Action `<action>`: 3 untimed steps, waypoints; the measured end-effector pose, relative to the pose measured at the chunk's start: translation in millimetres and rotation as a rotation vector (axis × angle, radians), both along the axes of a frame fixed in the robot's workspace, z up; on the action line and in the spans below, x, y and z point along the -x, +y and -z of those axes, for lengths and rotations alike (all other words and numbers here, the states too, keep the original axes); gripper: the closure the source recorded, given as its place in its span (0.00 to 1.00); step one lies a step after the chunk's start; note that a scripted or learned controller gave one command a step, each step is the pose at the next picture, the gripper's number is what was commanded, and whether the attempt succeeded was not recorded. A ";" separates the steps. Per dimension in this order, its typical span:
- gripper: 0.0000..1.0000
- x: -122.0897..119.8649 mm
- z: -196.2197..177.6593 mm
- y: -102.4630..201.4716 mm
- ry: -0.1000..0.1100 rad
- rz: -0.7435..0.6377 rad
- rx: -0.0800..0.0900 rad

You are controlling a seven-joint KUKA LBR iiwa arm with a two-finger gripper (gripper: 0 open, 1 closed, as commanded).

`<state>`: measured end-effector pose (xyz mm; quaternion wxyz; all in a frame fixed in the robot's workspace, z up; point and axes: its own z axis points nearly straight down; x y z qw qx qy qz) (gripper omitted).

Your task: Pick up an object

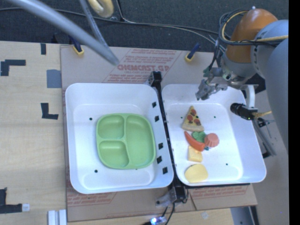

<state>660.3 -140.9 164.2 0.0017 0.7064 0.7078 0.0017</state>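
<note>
**Above the right bin: claw poised at the far rim, food items clear of it**

Above the far edge of the right bin (243,172) the claw (204,92) hangs from the grey arm (276,46), which enters from the right with its orange band (248,32) uppermost. Nothing lies between the fingers. Their spacing is too dark and small to read, so the opening cannot be told.

1. Layout. Two shallow white bins sit side by side on a cardboard sheet (140,64) on the counter (28,125). The likely purpose is one bin as source, the other as destination. The left bin (77,125) carries a green divided plate (125,140), lying flat near its middle.

2. Candidate objects. All loose items are grouped in the left half of the right bin, in a column running toward the near rim:
   - a pizza slice (192,119), farthest from the viewer;
   - a cluster of an orange-red carrot-like piece (194,142), a green piece (198,136) and a pink round piece (212,140), touching one another;
   - a small yellow block (195,154), just below the cluster;
   - a pale yellow round piece (196,173), nearest the rim.

3. Relation to the claw. The pizza slice is the nearest item; it lies near the claw, on the near side and slightly left, apart from it. The other items lie progressively further along the same line.

4. Assessment. No grasp has begun. The pizza slice and the yellow round piece lie apart from their neighbours and appear the easier picks; the touching cluster risks a multi-item or slipping grip.
</note>
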 end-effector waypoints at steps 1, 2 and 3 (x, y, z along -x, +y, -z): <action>1.00 -5.4 -62.6 0.4 0.000 0.000 0.000; 1.00 -5.7 -70.1 1.0 0.005 0.001 -0.001; 1.00 0.1 -76.4 58.3 0.006 -0.004 -0.001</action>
